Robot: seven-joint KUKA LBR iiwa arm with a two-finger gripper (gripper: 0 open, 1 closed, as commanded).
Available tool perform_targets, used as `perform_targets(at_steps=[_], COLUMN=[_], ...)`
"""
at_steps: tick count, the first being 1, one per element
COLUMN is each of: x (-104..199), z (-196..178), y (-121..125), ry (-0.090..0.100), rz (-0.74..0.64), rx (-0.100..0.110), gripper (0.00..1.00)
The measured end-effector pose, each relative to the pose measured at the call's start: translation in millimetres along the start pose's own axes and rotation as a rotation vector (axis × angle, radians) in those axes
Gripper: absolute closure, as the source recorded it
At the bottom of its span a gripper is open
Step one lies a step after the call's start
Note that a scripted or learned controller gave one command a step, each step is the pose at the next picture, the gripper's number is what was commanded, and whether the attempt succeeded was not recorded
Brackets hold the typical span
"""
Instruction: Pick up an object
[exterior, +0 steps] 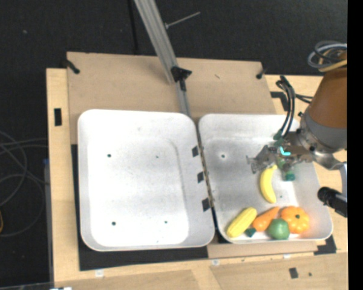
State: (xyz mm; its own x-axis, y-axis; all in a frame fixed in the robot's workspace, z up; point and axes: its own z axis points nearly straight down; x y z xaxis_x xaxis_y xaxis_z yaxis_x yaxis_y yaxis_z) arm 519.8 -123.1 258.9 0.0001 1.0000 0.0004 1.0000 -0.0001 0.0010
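Note:
In the right bin (230, 138) lie a yellow banana (268, 185), a yellow corn cob (241, 222), an orange carrot (264, 219), a green round fruit (279, 229) and an orange pumpkin-like fruit (295, 219). The last several crowd the bin's front right corner. My gripper (277, 159) hangs over the right bin's right side, just above the banana's upper end. Its fingers are too dark and small to read. A small green piece (288, 176) sits right of the banana.
The left bin (136, 180) lies beside the right one, with clips along the shared edge. A grey metal pole (160, 35) slants in from the top to the bins' junction. Cables run along the arm at the right.

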Motion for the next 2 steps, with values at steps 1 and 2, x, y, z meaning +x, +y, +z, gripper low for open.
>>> perform_targets(at_steps=[1, 2], x=[0, -10], z=[0, 54], y=[0, 3], ry=[0.0, 0.0], rz=[0.0, 0.001], rx=[0.0, 0.005], gripper=[0.0, 0.0])
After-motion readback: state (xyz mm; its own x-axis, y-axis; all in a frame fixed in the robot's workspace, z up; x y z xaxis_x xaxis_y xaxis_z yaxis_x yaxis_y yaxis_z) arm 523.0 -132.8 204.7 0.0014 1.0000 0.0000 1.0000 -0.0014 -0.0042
